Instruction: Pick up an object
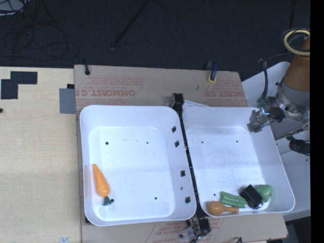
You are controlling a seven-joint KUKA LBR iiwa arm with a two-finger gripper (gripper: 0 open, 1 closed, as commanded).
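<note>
A cluster of small toys, a green plastic pod, a black block and a tan pear-shaped piece, lies in the right white bin's near corner. An orange plastic carrot lies by the left white bin's near-left corner. The tool hovers at the right bin's far-right rim, carrying nothing; its opening I cannot tell. The approach is in hand: next it must travel to the cluster and descend.

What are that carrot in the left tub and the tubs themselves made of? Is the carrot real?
The carrot looks like a plastic or rubber toy: evenly bright orange, smooth, with a small dark green stub at its tip. Whether it is hard or soft is unclear. The bins look like thin moulded white plastic, with rounded corners and a faint sheen.
</note>
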